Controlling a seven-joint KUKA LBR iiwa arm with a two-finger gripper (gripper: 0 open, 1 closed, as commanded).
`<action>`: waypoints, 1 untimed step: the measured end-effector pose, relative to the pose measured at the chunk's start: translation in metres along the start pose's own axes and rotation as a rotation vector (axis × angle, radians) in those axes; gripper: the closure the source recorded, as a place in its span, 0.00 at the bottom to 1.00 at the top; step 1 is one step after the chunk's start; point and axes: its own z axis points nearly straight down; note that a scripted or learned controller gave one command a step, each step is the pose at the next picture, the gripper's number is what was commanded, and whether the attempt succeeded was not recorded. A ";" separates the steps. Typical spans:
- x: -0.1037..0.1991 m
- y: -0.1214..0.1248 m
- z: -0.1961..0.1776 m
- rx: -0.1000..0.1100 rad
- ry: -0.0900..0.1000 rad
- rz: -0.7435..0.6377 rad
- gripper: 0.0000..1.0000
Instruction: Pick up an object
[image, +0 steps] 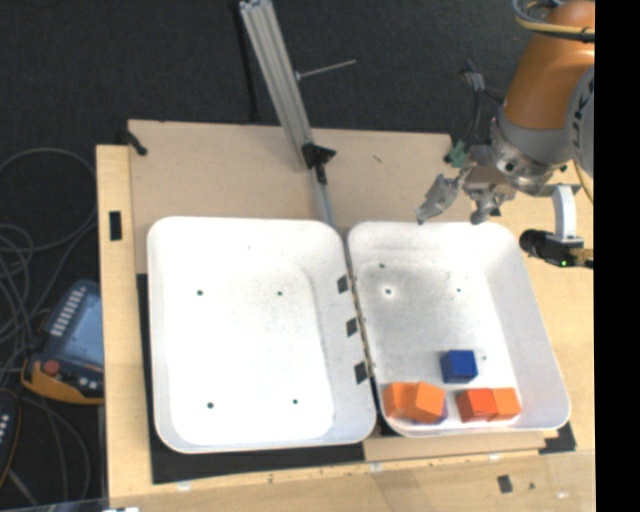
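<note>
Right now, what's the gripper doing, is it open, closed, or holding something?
Gripper: open, holding nothing, above the far rim of the right bin.

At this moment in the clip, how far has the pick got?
Nothing looks done yet: the blue block and the two orange blocks all lie at the near end of the right bin. In hand: the claw hangs open above that bin's far rim, with nothing between its fingers. Left: travel to a block, descend, close and lift.
</note>
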 end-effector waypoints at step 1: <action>-0.041 -0.056 0.145 0.008 0.002 0.008 0.00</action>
